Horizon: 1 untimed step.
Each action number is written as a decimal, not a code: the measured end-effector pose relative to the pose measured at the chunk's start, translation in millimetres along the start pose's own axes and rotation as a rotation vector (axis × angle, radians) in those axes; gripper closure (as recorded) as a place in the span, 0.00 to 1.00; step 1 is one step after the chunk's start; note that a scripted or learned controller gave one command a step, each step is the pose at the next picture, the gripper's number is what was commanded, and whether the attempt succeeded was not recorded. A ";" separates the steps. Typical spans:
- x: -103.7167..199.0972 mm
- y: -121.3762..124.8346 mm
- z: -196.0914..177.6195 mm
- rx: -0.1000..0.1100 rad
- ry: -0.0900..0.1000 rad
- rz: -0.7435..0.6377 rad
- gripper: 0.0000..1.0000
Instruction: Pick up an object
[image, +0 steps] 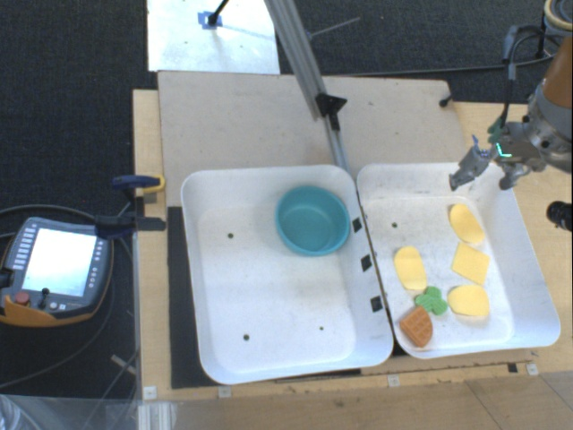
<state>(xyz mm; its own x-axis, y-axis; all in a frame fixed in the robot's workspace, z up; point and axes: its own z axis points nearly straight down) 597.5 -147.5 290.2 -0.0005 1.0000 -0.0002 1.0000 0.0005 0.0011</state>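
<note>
My gripper (486, 177) hangs over the far right corner of the right bin (528, 267), its two fingers spread open with nothing between them. Just below it lies a yellow oval piece (466, 222). Further toward the front of that bin are a yellow rounded piece (410, 267), a yellow square piece (471, 262), another yellow piece (468, 301), a small green item (432, 300) and an orange waffle-like piece (416, 327). A teal bowl (312, 220) stands upright at the far side of the left bin (224, 330).
A slanted metal pole (300, 52) comes down to the gap between the bins at the back. A teach pendant (54, 267) with its cable lies off the bench at the left, beside a blue-handled clamp (139, 184).
</note>
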 end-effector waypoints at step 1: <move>0.0 0.0 0.0 0.000 0.000 0.000 0.00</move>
<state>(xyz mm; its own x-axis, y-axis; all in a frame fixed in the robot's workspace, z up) 597.5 -147.5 290.2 -0.0005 1.0000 -0.0002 1.0000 0.0005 0.0010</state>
